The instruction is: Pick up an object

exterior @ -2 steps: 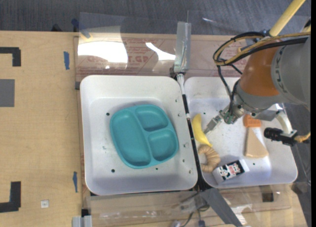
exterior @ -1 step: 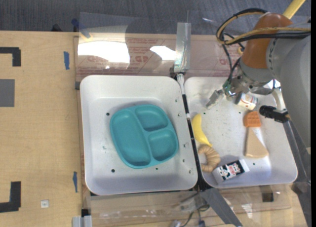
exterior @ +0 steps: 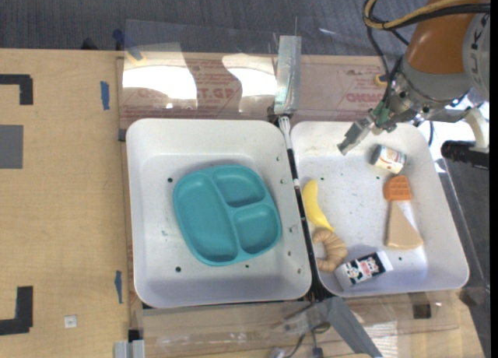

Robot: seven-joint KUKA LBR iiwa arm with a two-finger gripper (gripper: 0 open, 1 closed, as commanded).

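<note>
From the overhead camera, the worktop (exterior: 54,193) carries two white bins side by side. The left bin (exterior: 148,154) holds a teal tray (exterior: 226,212) with three compartments. The right bin (exterior: 447,263) holds a banana (exterior: 313,205) at its left wall, a knobbly tan pastry (exterior: 332,250) just nearer than the banana and touching its near end, and a small black-and-white carton (exterior: 364,268) lying just right of the pastry near the bin's near wall. Its print is too small to read. At the right of this bin lies a tan wedge (exterior: 402,228) with an orange piece (exterior: 398,188) at its far end. Farther still sits a small white can (exterior: 388,159) on its side.

Behind the bins stands a clear panel (exterior: 202,88) with reddish lettering, blurred by glare and unreadable.

The arm (exterior: 447,33) enters from the upper right, its orange band above the grey wrist, cables looping over it. The tool (exterior: 354,137) slants down and left over the far part of the right bin, left of the can and apart from it. I cannot tell how the tool is set; nothing is seen in it.
</note>
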